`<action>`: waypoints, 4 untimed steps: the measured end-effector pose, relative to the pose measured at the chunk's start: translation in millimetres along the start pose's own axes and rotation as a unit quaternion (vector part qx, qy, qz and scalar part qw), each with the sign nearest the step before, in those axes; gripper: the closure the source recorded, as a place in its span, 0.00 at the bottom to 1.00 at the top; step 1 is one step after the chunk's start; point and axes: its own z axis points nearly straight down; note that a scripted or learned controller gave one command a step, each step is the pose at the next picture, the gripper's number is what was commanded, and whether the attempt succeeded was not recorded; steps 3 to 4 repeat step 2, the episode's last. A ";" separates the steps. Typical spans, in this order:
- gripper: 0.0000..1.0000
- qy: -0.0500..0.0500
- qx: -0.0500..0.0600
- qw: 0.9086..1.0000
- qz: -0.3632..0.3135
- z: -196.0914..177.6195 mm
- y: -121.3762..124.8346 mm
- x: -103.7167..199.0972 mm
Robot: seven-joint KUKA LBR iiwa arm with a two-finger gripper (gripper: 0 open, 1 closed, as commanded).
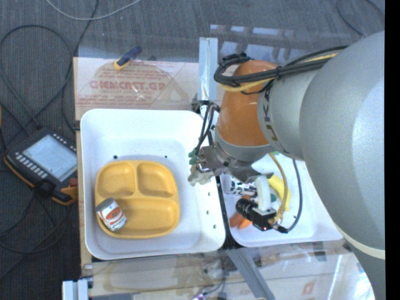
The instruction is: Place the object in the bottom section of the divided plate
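A yellow divided plate [147,214] lies in the left white bin [144,127], with two small sections at the back and one wide section at the front. A small can with a red and white label [111,215] rests at the left end of that front section, by the plate's rim. My gripper [199,167] hangs over the left bin's right wall, just right of the plate and apart from the can. Nothing shows between it and the plate.
The grey arm with its orange band [250,114] covers much of the right bin [312,227]. A small orange item [236,220] lies in that bin near its left wall. A teach pendant [44,161] sits left of the bench, and a cardboard sheet [137,86] lies behind the left bin.
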 end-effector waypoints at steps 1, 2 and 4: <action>1.00 -0.001 0.001 1.000 -0.001 -8.2 0.4 0.1; 1.00 0.004 -0.011 0.999 0.038 85.0 7.1 60.1; 1.00 0.004 -0.011 0.999 0.038 85.0 7.1 60.1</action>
